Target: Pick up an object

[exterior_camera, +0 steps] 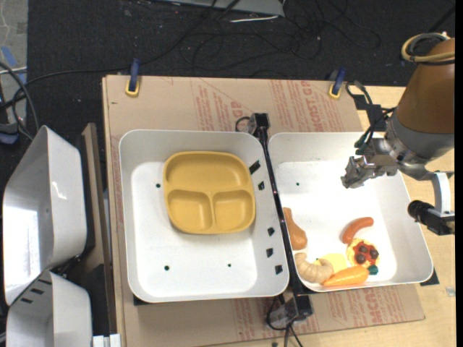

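The pincer [357,173] hangs over bare bin floor, its grip state beyond telling from here; the red sausage [357,228] lies below and well apart; its neighbours crowd touching against the bin wall [415,226], so a descent risks grazing several and seizing nothing.

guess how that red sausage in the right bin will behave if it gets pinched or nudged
The red sausage looks like glossy toy food, so probably light and somewhat slippery. Its rounded, curved body may roll or pivot if nudged. It lies apart from the other toys, so a push likely moves it alone.
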Robot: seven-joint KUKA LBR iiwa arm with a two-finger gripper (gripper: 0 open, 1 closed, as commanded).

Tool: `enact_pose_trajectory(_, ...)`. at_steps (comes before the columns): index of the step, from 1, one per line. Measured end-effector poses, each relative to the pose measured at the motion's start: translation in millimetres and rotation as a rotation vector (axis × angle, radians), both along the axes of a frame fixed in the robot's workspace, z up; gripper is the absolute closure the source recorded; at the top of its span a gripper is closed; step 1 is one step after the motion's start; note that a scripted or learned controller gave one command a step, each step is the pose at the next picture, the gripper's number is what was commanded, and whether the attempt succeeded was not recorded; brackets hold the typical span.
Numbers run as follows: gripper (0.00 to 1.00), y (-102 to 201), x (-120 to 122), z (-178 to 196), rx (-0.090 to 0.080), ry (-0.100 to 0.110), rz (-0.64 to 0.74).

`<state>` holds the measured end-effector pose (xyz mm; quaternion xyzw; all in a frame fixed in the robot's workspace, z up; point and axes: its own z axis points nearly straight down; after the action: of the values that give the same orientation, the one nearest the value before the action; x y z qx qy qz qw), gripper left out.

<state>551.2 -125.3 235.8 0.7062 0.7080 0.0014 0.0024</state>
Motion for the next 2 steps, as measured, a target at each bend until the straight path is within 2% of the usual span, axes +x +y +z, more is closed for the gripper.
enact_pose_trajectory(1,1.00,47.9,-4.3,-9.7,0.003,0.007,0.004)
enact_pose_trajectory(2,1.00,103.5,-8.1,1.4,0.003,0.005,0.006)
